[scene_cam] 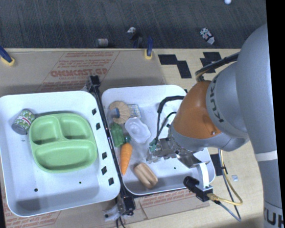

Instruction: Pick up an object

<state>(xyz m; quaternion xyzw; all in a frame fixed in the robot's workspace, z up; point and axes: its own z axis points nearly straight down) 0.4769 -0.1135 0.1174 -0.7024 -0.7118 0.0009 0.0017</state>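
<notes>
Whether the jaws were spread or pressed together could not be told, since the grey arm [240,103] hid most of the gripper [158,151], which hung low inside the right bin [145,92], apparently placed to reach the clutter there. The left bin [7,146], beside the right bin, held a green divided plate [63,142] and a small can [22,120], well clear of the work. Inside the right bin lay the candidates: a carrot [126,157], a bread roll [145,175], a clear plastic piece [137,129], nearest the gripper but not visibly gripped.
</notes>
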